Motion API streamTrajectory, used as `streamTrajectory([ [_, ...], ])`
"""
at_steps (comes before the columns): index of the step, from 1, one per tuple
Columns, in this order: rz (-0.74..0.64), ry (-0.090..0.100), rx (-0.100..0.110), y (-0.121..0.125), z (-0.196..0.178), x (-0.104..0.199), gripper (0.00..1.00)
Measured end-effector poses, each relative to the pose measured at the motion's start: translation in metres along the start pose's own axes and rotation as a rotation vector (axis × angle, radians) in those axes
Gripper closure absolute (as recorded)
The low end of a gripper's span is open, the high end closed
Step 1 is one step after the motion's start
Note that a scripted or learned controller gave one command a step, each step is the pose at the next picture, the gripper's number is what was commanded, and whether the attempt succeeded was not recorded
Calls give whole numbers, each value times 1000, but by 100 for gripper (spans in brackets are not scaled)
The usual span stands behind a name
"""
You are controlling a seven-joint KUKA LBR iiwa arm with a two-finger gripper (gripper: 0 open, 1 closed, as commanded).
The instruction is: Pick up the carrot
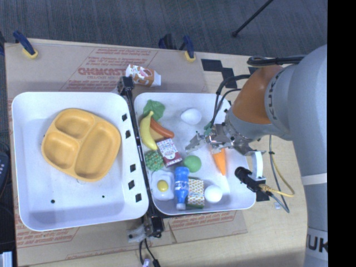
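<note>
The carrot (220,162), a short orange cone, lies in the right part of the right bin (239,107) with its tip pointing toward the front wall. My gripper (202,141) hangs just above and to the left of the carrot's thick end. It is open, with its metal fingers (194,142) spread and nothing between them. The carrot is outside the fingers, close beside the gripper's body.
The right bin also holds a white egg (191,115), a green ball (192,163), a red carton (168,152), a banana (147,131), a sausage (161,129), a blue bottle (181,186) and a second egg (213,193). A yellow divided plate (81,143) sits in the left bin.
</note>
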State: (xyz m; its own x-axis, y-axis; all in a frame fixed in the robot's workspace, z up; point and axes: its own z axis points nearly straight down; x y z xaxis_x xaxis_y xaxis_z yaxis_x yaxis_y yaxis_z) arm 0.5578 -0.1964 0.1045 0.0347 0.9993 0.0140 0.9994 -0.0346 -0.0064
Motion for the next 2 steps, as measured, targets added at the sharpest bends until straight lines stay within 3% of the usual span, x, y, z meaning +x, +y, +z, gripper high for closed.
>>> streamTrajectory([
  [1, -471, -12, 0, -27, 13, -5, 0],
  [2, -605, -10, 0, -19, 13, -13, 0],
])
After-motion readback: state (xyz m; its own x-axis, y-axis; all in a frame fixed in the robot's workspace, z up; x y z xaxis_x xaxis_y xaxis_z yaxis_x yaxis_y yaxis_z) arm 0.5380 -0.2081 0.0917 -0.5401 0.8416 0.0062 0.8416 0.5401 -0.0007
